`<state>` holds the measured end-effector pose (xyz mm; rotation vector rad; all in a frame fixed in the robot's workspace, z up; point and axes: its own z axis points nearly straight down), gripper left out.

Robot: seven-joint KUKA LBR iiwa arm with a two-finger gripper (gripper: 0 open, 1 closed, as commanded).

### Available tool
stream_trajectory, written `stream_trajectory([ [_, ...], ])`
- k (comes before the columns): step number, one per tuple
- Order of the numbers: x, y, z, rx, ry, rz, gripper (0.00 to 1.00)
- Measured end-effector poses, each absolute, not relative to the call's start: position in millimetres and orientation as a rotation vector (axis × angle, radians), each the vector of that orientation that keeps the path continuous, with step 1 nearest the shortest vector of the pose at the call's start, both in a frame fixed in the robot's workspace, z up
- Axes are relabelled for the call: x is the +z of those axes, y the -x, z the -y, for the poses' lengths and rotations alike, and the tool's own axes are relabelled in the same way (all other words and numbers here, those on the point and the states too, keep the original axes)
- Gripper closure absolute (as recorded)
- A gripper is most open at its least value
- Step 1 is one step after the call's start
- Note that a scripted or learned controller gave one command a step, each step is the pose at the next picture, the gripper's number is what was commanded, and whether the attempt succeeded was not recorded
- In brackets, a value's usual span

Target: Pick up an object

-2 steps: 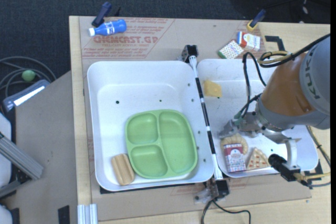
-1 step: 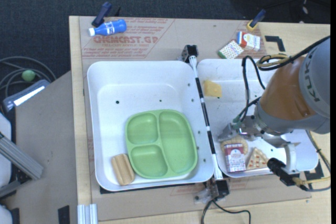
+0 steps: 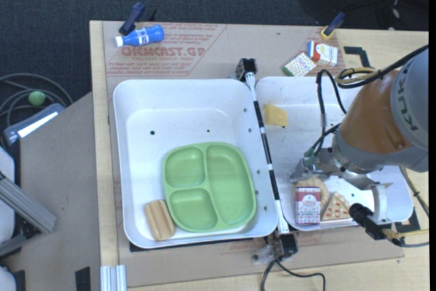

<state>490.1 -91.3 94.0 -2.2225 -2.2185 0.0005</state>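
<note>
Dark carpet surrounds a cardboard-topped bench point(image 3: 204, 44) carrying two white bins side by side. One camera view, looking down at a slant.

Left bin point(image 3: 136, 112), centre-left of frame: green divided plate point(image 3: 208, 186) lower middle, tan bread-like piece point(image 3: 159, 219) touching the plate's lower-left edge. Nothing else there.

Right bin point(image 3: 300, 88), right of centre: yellow cheese-like wedge point(image 3: 275, 115) near its upper-left corner, well apart from the rest. At lower right, a red-and-white carton point(image 3: 308, 204) lies flat, with a triangular sandwich-like piece point(image 3: 335, 206) just beside it on the right.

Arm point(image 3: 381, 126) enters from the right edge, low over the right bin. Gripper point(image 3: 315, 170) sits just above the carton's top end. Jaw state: cannot tell, wrist body covers them.

Step, as I read it: descent onto a target, most likely the carton or the sandwich-like piece. Nothing visibly lifted. Next move calls for a centred close on one item; the two lie so close that a finger could land on both or nudge one aside.

Hard to make out: contact between gripper and carton, the bin floor under the wrist, the right bin's right wall behind the arm. Off-bin clutter at the top (blue bottle point(image 3: 139, 35), small boxes point(image 3: 310, 59)) is irrelevant.
</note>
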Motion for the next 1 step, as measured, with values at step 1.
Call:
stream_trajectory([
  [1,238.3,-479.6,50.1,-0.001,2.221,2.222,1.0],
])
